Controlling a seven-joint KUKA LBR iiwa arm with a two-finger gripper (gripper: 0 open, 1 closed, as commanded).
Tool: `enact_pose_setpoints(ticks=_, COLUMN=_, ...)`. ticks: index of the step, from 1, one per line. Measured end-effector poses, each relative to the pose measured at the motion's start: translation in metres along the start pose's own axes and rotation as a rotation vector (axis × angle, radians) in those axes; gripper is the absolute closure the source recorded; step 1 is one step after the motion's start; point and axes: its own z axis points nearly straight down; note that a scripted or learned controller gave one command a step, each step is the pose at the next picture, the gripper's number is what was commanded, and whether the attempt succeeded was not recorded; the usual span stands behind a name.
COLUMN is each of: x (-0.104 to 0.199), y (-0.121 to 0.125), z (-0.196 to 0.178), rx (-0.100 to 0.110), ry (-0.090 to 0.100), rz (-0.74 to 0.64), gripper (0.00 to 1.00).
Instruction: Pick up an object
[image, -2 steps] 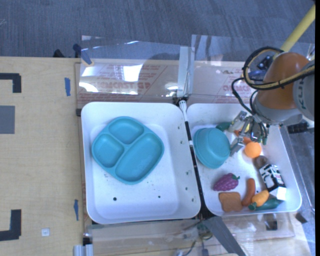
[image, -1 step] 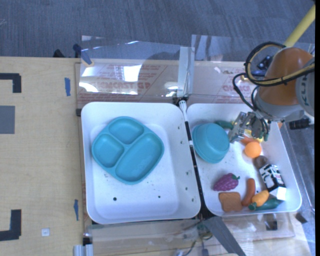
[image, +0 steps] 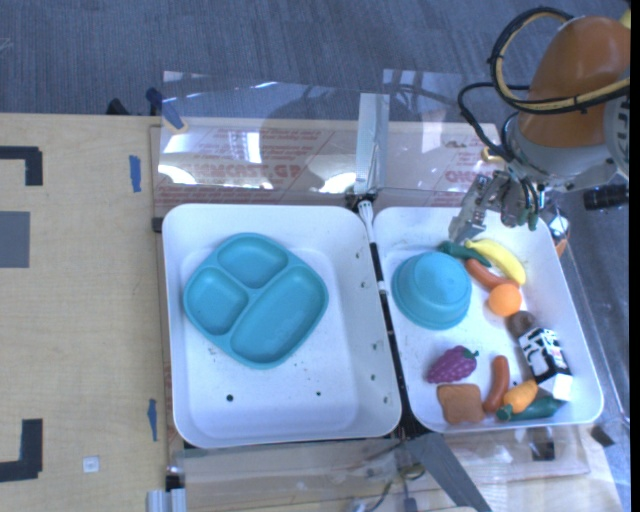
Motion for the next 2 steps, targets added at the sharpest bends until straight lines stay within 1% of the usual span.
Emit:
enact_pose_setpoints(ticks=1, x=0.002, y=-0.002, z=0.006, rx=0.003, ry=0.010, rz=0.003, gripper=0.00)
enact_pose_setpoints(ticks=2, x=-0.008, y=-0.054, z=0.085, rx=-0.003, ry=-0.026, rz=0.071, gripper=0.00)
